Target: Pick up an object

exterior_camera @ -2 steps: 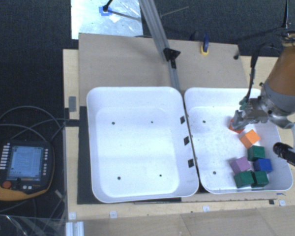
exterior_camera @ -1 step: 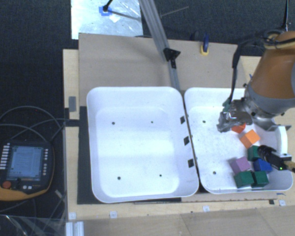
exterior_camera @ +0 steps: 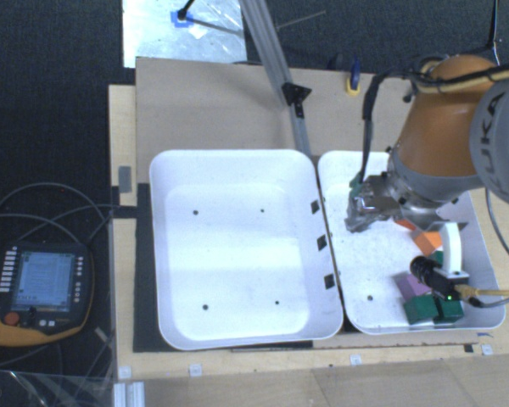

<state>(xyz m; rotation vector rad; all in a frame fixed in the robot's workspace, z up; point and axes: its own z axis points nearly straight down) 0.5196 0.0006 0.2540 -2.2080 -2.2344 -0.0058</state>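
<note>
The pincer (exterior_camera: 359, 214) hangs low over the right bin (exterior_camera: 369, 308), right of centre frame; I cannot tell its state. Toward the lower right lie an orange block (exterior_camera: 426, 241), a purple block (exterior_camera: 412, 286) and a green block (exterior_camera: 424, 311), apart from it.

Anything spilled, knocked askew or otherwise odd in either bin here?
Nothing stands out. The orange, purple and green objects sit crowded in the right bin's near-right corner, inside its walls; the gripper hangs beside them.
</note>
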